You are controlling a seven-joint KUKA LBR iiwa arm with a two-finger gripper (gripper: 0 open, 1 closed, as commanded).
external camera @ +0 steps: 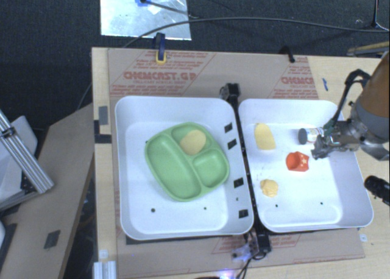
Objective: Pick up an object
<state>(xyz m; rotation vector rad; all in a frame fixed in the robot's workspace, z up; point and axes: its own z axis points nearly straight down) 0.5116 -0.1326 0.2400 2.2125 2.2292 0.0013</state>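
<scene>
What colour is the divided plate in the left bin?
Light green, clearest in the camera view: the plate sits in the left bin.

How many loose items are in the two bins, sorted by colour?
Yellow: 3, one on the green tray, two in the right bin
Red: 1
Green: 1, the tray
Total: 5

We note a green divided plate in the left bin, holding a yellow piece. In the right bin, the gripper hovers beside a red object, apparently apart from it.
</scene>
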